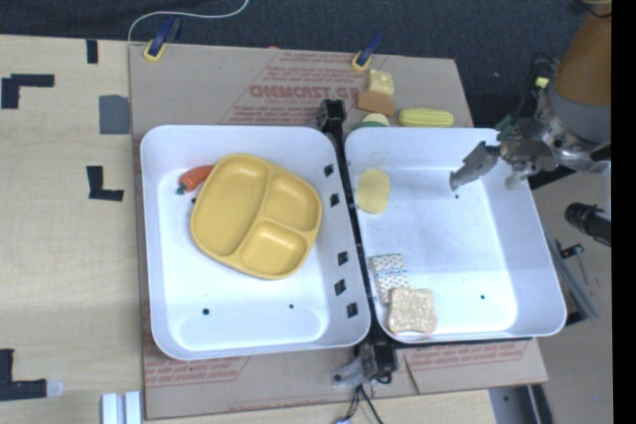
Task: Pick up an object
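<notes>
Fingers (467, 176) (state blurred) over right bin (497, 243)

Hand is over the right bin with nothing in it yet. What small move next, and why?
Probably ease the hand left toward the pale yellow piece by the right bin's left wall: it is the nearest object and lies apart from the other items, leaving room around it.
</notes>
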Tool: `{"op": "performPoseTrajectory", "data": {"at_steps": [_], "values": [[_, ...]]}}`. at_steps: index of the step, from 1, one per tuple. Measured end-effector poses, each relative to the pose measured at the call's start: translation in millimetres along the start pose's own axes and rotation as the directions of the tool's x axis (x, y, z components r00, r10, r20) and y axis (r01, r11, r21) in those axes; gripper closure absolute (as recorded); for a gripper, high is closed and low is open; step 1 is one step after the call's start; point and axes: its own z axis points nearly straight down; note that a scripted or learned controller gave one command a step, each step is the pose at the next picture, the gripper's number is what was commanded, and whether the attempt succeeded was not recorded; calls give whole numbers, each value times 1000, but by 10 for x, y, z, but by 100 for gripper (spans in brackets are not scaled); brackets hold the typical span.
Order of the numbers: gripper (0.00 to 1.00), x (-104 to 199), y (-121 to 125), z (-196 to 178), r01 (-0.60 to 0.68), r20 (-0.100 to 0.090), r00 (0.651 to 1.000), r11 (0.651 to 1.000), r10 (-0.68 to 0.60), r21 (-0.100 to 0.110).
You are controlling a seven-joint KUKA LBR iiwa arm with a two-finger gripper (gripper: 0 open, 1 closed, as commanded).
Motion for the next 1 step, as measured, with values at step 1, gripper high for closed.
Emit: {"op": "performPoseTrajectory", "data": {"at_steps": [1], "values": [[0,727,100,1039,6,-4,1000,1000,-6,10]]}}
